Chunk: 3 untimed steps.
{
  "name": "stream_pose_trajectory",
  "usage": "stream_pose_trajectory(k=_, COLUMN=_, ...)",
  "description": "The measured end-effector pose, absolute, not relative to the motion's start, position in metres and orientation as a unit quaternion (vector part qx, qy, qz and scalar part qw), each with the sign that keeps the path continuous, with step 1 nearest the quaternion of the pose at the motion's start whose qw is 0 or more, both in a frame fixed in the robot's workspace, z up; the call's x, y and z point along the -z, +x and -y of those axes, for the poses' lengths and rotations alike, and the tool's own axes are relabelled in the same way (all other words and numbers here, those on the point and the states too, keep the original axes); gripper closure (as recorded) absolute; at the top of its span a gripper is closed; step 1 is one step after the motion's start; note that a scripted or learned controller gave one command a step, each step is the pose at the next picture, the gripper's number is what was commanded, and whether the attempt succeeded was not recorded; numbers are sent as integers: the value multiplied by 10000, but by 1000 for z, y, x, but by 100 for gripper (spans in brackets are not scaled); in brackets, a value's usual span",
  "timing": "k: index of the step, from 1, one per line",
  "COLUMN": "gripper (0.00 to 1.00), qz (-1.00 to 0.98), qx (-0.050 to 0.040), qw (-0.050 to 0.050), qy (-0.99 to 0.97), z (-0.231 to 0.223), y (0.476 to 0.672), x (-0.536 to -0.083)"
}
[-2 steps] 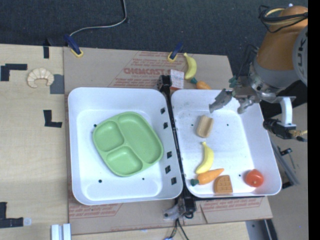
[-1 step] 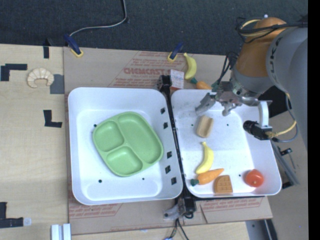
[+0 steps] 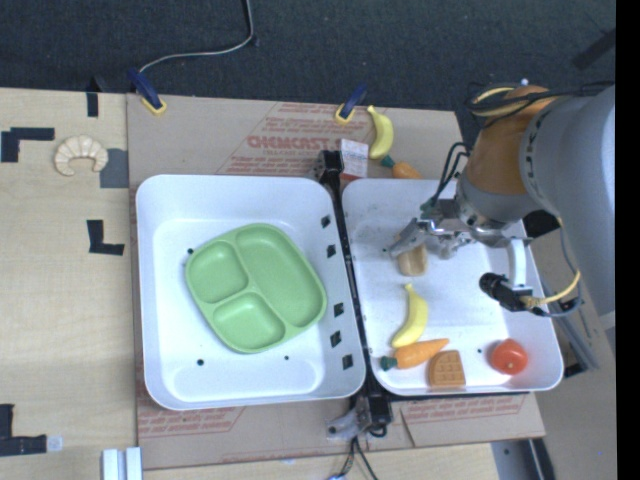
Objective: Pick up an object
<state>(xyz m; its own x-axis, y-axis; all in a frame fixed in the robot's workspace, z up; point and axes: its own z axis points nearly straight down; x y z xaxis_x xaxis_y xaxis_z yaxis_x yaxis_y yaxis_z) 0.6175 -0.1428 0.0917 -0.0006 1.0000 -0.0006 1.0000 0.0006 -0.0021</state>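
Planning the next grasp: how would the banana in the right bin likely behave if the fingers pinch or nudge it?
The banana looks like smooth moulded toy fruit, so probably stiff, light and somewhat slippery. Its curved body lies flat, so a nudge would likely spin it rather than roll it. The carrot sits at its lower end and may shift too.

A bulky grey arm (image 3: 585, 168) is filling the right of the frame, wearing an orange band (image 3: 500, 153) above its wrist. Thin black cables (image 3: 455, 168) are looping beside its metal claw (image 3: 418, 236).
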Motion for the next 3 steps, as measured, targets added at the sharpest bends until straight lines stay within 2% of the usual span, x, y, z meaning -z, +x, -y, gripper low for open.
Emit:
stream_pose_trajectory(k=1, gripper=0, qz=7073, qx=9, qw=-20, qy=-7069, z=130, y=550, x=-87)
stream_pose_trajectory(k=2, gripper=0, qz=7071, qx=13, qw=-31, qy=-7071, z=97, y=517, x=-87)
stream_pose_trajectory(k=3, gripper=100, qz=7069, qx=12, qw=-37, qy=-7073, z=98, y=518, x=-96)
